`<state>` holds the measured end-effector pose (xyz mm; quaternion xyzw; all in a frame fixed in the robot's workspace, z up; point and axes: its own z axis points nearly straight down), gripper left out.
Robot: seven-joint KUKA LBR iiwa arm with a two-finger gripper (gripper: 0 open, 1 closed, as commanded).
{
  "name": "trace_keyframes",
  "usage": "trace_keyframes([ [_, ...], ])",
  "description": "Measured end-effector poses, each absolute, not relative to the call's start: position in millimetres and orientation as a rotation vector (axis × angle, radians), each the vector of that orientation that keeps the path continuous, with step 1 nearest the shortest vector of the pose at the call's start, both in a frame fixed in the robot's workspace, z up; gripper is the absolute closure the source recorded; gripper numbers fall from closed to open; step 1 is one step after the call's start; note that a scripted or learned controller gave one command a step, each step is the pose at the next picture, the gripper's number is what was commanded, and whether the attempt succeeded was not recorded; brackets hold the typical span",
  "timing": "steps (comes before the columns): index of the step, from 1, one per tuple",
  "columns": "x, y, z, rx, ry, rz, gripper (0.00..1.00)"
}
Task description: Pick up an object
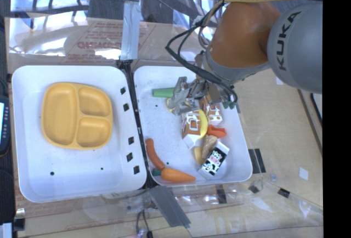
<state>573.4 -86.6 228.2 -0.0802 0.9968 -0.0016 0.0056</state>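
A: Just beside the claw (184,98), toward the middle of the right bin (164,138), lies a crowded pile, and the object to pick will come from it. Whether the claw is wide, narrow or holding something, I cannot tell; the metal parts are too mixed with the toys.

B: What can go wrong, in your opinion?

A: I think the claw may close on two things together, because the small carton (192,123), the banana (202,123) and a second carton (213,114) touch each other directly below it. It may also push the pile aside and grip nothing. The green piece (162,92), just to its left, is thin and flat, so it could slip out.

B: Please count the things.

A: Two orange carrots, one (178,176) at the near wall far below the claw, one small (218,132) beside the banana. One red-brown sausage (154,154), one cow-patterned carton (214,161), one bread-like piece (208,146). One banana, one green piece, two small cartons, as far as I see.

B: And beyond?

A: One yellow divided plate (77,115) in the left bin (33,176), well apart from the claw. Two bins stand on the desk (285,138).
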Motion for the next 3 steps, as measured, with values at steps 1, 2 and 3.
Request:
trace_keyframes([
  [1,620.1,-139,237,-0.989,2.979,-0.002,1.00],
  [2,557.8,-135,248,-0.824,3.031,-0.001,1.00],
  [3,499.6,-87,202,-0.855,3.026,0.006,1.00],
])
